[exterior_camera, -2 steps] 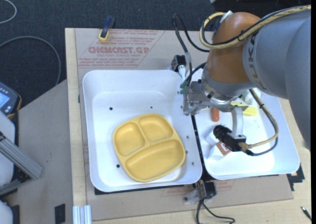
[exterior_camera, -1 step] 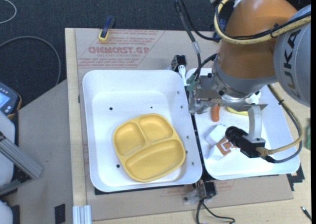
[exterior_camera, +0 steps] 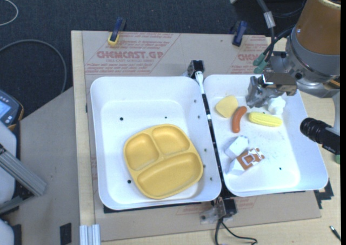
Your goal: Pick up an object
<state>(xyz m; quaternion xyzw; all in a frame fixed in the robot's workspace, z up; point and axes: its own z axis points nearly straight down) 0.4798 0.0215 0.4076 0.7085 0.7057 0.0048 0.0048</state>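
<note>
Writing on the brown board (exterior_camera: 135, 54) under the bins reads "CHEMCAST GP" in red, printed once behind the left bin (exterior_camera: 102, 103) and partly again behind the right bin (exterior_camera: 308, 168). Two blue clamps (exterior_camera: 115, 32) hold the board's far edge.

Two white bins sit side by side on the bench, touching along a black bar. With that bar as landmark: left of it, in the left bin, lies one yellow tray (exterior_camera: 162, 160) with three compartments, nearer the front. Right of it, in the right bin, lie five things. One pale yellow chunk (exterior_camera: 226, 106) is nearest the bar, one red-orange sausage (exterior_camera: 237, 119) is just beside it, and one yellow corn cob (exterior_camera: 264, 120) lies further right. One white block (exterior_camera: 277, 104) sits behind the cob. One white carton (exterior_camera: 243, 154) with orange-brown print, too small to read, lies toward the front, near the bar.

Over the far part of the right bin the pincer (exterior_camera: 262, 98) hangs, just behind the sausage and the cob. Whether it is released or clenched I cannot tell.
</note>
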